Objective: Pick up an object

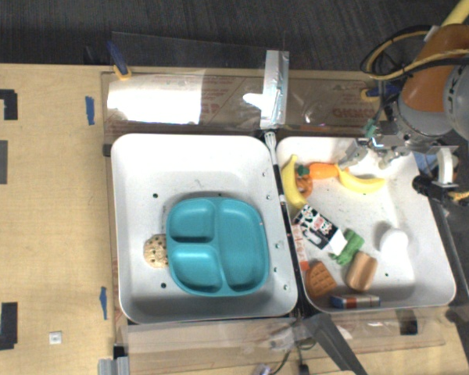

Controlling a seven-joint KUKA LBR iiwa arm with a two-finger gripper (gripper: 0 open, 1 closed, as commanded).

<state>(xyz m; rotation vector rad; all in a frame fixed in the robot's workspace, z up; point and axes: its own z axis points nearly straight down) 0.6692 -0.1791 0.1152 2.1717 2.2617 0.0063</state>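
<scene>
My gripper (pixel 373 156) hangs over the far edge of the right bin (pixel 430 233), below the grey wrist with its orange band. Its fingers (pixel 352 155) stand apart, open, with nothing between them. Just below them lies a yellow banana (pixel 362 181). An orange carrot-like piece (pixel 322 170) and a second yellow banana (pixel 290 184) lie to its left. Nearer the front are a black-and-white packet (pixel 317 226), a green piece (pixel 349 246), a white lump (pixel 392 241), a tan cylinder (pixel 361 271), a brown cookie (pixel 320 279) and a marker (pixel 355 301).
The left bin (pixel 141 170) holds a teal divided plate (pixel 217 244) with a speckled cookie (pixel 155 251) at its left edge. A metal divider post (pixel 274 92) stands behind the wall between the bins. Cables (pixel 391 49) loop above the arm.
</scene>
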